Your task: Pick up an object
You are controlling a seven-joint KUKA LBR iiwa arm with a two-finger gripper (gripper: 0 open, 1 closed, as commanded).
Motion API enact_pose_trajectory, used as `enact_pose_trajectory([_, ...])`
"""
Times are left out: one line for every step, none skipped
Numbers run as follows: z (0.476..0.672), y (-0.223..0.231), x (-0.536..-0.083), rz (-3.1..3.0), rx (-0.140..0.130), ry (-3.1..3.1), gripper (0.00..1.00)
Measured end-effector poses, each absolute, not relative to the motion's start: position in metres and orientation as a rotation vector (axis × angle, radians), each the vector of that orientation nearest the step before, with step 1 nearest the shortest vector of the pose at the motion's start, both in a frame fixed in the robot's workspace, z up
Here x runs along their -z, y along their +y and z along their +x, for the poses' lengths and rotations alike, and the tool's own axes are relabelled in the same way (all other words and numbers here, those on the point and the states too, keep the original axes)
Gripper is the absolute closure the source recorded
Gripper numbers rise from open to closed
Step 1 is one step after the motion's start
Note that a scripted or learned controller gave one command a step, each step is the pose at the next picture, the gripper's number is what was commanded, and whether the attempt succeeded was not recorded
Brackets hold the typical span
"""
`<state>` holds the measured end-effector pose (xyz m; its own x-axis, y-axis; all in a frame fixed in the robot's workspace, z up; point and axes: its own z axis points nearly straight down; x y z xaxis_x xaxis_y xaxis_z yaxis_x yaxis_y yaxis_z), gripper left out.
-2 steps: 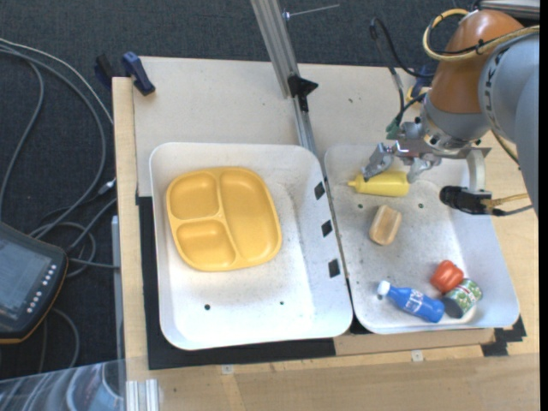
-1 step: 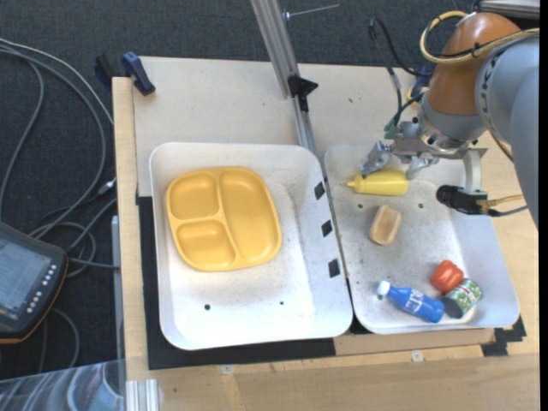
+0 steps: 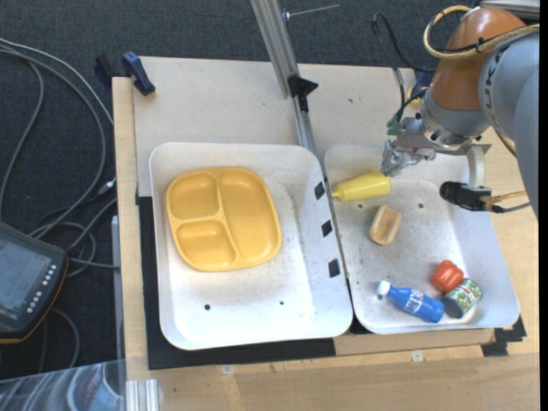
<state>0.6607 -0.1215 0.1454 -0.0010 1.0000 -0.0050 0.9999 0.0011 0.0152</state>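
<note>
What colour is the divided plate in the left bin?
Yellow all over, no pattern. The divided plate shows plainly in the camera view.

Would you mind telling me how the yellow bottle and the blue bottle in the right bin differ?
The yellow bottle is plain yellow; the blue bottle is blue with a white cap and a label. The yellow bottle lies near the bin's upper left, just below the claw; the blue bottle lies near the lower edge, beside a red object and a green-and-white one. The yellow one looks thicker. Both lie on their sides in the right bin.
</note>
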Motion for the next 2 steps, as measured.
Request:
enact_pose_trajectory([0.654, -0.127, -0.202, 2.218, -0.006, 2.217, 1.00])
enact_pose_trajectory([0.650, -0.128, -0.267, 2.215, -0.008, 2.217, 1.00])
